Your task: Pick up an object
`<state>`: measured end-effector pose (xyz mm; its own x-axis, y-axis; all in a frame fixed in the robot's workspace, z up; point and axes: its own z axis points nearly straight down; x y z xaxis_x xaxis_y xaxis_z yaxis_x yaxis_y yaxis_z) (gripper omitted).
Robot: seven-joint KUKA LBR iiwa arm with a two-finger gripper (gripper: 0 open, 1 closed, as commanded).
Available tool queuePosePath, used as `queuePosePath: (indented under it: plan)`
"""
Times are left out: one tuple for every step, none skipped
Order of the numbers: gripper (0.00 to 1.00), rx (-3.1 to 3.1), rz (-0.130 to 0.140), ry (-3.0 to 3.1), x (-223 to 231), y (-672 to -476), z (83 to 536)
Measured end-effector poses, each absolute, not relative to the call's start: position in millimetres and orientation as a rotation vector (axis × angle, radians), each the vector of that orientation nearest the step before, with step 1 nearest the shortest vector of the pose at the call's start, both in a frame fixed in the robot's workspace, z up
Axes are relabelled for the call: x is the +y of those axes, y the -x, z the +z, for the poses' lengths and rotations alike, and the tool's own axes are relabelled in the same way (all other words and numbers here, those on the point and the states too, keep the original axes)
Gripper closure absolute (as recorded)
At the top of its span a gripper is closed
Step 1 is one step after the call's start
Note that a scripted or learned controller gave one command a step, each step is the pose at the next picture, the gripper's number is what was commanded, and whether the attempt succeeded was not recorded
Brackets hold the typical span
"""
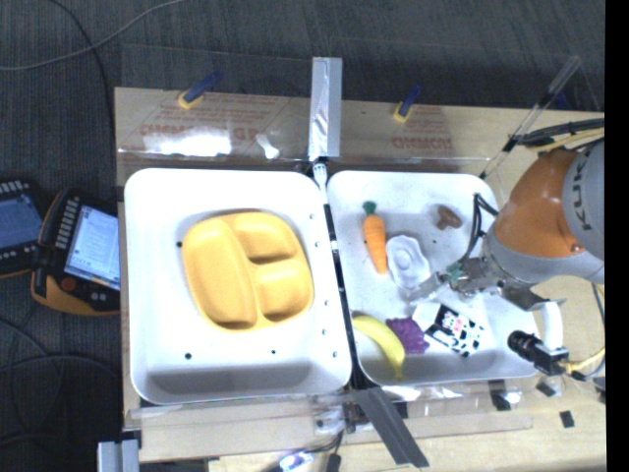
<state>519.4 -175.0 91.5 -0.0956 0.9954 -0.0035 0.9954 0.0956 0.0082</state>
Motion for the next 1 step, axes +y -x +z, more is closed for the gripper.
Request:
queuePosePath:
  plan:
    - [0.00,2.472,0.009,-1.917,-130.6,-585.2,90.7]
